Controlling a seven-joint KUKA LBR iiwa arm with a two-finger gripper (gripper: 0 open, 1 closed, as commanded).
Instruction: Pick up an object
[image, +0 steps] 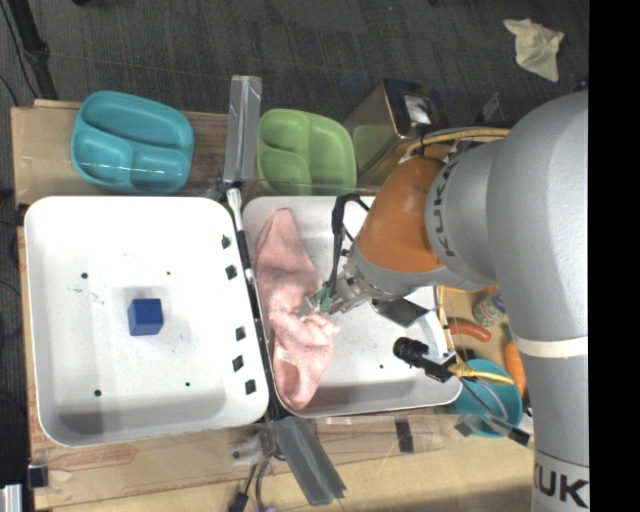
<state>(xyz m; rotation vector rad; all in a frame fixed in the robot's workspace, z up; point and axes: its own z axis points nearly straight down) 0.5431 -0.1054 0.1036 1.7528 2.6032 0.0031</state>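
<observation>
Grey KUKA arm with orange band (400, 215) reaches in from the right, down over the right white bin (400, 390). Two-finger gripper (325, 300) sits low at the right edge of a crumpled pink cloth (290, 300), touching it or just above; can't tell if it is open, closed or gripping anything, tips too small and cluttered. Pink cloth lies along the left side of the right bin, running far to near. Small blue cube (146, 316) sits alone in the left white bin (60, 230), well apart from the gripper. Beyond the bins: teal moulded plastic tray (132, 140) far left, green moulded plastic tray (305, 148) beside it. Crumpled pale rag (535, 45) on the floor, far right.
</observation>
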